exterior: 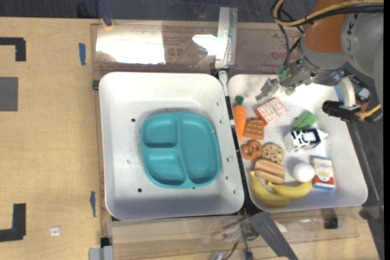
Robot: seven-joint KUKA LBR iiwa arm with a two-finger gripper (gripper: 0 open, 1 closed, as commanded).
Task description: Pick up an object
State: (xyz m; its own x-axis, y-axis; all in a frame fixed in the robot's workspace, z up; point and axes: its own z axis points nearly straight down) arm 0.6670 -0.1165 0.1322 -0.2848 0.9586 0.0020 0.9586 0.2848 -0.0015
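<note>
Hand [271,89] above right bin's back — red-and-white box [271,111] just below, untouched

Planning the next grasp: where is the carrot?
The carrot lies in the right bin, against its left wall, just left of the waffle.

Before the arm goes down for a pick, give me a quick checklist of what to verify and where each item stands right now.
1. Gripper is over the right bin: ok, near its upper left part.
2. Nothing held already: ok, no object seen between the fingers.
3. Finger opening: cannot tell.
4. Target directly below: cannot tell; the red checked packet and carrot lie closest.
5. Room around targets: not ok, the pretzel, cookie, hot dog and banana crowd together.
6. Teal tray in the left bin is away from the gripper: ok.
</note>
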